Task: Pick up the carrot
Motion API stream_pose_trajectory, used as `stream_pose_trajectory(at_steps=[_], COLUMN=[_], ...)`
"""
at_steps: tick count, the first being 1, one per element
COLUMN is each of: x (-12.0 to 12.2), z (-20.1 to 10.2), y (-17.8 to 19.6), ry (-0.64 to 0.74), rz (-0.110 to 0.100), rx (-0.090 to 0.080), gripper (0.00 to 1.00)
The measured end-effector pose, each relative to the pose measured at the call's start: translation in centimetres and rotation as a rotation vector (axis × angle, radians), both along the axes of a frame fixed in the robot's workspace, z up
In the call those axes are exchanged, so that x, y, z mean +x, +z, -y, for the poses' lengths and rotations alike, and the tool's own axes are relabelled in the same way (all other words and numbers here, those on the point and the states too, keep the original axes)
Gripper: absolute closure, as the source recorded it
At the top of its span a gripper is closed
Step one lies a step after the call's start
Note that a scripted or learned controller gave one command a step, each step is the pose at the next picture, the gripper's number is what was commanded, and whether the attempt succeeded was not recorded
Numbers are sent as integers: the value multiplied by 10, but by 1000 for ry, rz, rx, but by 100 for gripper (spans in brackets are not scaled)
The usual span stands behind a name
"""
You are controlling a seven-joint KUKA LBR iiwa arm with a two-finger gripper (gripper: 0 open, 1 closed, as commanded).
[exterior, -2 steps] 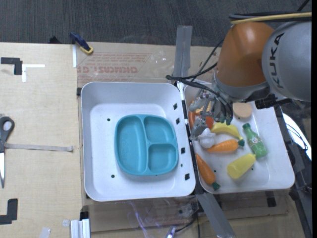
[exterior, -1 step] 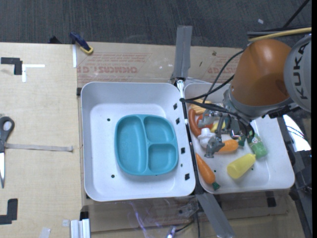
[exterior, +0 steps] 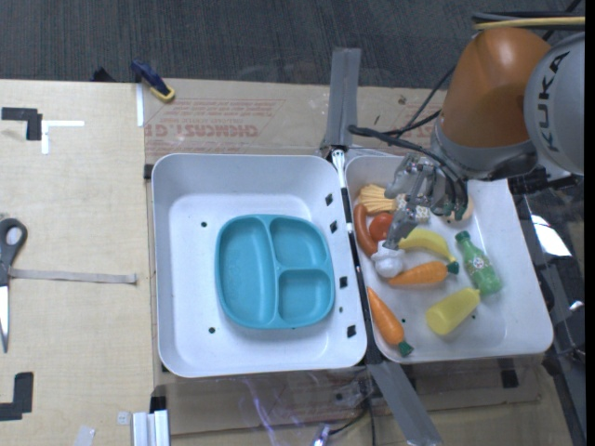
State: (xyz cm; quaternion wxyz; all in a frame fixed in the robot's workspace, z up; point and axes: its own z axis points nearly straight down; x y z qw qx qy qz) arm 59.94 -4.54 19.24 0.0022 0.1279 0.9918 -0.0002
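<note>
claw [exterior: 398, 235] over right bin [exterior: 521, 249], cardboard bench [exterior: 232, 119]

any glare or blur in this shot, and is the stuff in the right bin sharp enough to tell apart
Camera view: even, soft lighting; mild glare on the glossy orange band of the arm; the two-finger tool is slightly soft; the orange toy carrot with a green tip, yellow banana and green bottle in the shallow white right bin are sharp enough to tell apart.

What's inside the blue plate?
Nothing can be seen in the blue plate; all three sections look bare. Whatever lies under it in the left bin is covered.
</note>
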Motion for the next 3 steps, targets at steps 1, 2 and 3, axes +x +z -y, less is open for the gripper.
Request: stream_pose_trajectory(at_steps=[1,2,3], x=[-70,-53,-52], z=[5,67,66], y=[0,-100,-90], ry=[157,27,30], rz=[-2,0,3], rx=[0,0,-1], gripper=[0,0,100])
